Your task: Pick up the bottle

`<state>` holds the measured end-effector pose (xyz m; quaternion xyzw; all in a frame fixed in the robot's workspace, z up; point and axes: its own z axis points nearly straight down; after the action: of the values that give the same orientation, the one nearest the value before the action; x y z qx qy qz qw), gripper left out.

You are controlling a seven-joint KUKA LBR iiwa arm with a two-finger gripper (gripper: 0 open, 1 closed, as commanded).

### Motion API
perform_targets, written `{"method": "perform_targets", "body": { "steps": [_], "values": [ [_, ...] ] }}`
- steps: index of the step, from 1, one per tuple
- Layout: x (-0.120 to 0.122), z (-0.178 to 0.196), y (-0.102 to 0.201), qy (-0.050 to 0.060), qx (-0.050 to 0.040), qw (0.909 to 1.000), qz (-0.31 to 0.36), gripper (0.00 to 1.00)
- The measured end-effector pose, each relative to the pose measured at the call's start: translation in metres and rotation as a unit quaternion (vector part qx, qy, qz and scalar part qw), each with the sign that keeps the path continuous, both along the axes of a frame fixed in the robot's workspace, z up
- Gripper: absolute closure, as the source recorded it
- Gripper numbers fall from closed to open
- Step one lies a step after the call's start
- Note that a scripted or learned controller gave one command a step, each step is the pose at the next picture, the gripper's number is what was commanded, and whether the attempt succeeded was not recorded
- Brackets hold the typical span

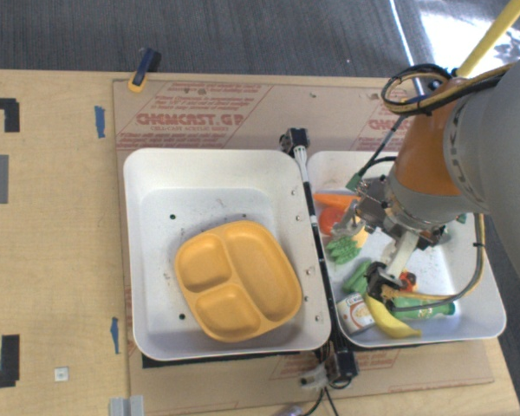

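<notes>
Camera view: cardboard-covered bench [52,232]; dark floor [243,16]

Even bright light, glare patch top right on floor [455,11], slightly soft focus.

A yellow divided tray [237,278] lies in the left bin [147,176]. The right bin [481,315] holds a banana [388,317], green items [342,250] and an orange piece [334,206].

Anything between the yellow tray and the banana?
Yes. In the camera view, the left bin's right wall and the right bin's left rim separate the tray from the banana; a small white can sits just left of the banana.
</notes>
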<state>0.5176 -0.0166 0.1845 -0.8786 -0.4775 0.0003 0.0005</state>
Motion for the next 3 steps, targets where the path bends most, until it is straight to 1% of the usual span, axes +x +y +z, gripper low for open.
{"method": "perform_targets", "body": {
  "steps": [1,2,3],
  "values": [
    [-0.026,0.0,-0.005,0.002,0.0005,0.994,-0.109,0.0],
    [-0.039,0.0,0.025,0.002,0.0006,0.9904,-0.138,0.0],
    [-0.038,0.01,0.025,0.002,0.0006,0.9905,-0.137,1.0]
  ]
}}
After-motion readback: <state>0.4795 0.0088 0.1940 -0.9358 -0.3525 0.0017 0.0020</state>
